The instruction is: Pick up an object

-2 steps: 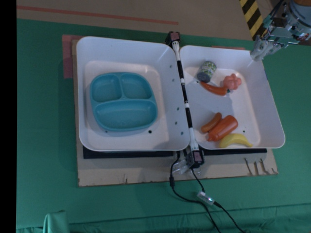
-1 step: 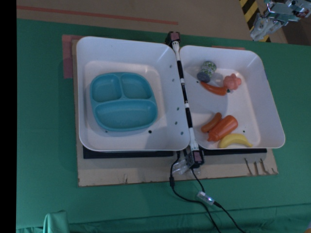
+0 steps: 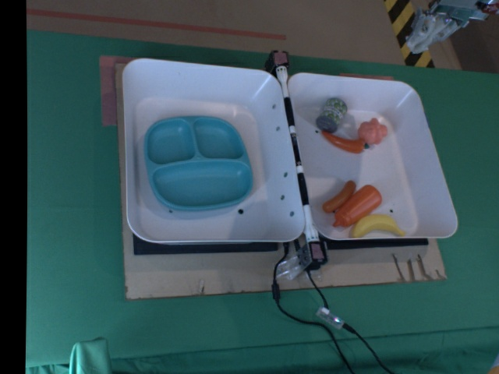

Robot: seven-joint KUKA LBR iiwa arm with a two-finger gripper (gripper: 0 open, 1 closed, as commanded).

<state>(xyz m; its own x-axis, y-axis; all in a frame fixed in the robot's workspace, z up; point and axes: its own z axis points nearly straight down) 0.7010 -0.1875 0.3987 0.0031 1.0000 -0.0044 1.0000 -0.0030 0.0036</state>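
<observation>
Objects for picking lay in the right bin [image 3: 433, 170]: banana [image 3: 377, 226], orange pepper [image 3: 359, 205] and sausage [image 3: 339, 196] nearest, carrot [image 3: 344, 142], pink toy [image 3: 373, 132] and small can [image 3: 331, 114] beyond. Farthest, the gripper [image 3: 421, 36] hung over the floor, its grip impossible to judge.

Arm [image 3: 452, 10] cut off by the top right corner, pincer too small and blurred to read, pale cloth [image 3: 90, 357] cropped at the bottom edge, black cable [image 3: 343, 341] running off the bottom edge
</observation>
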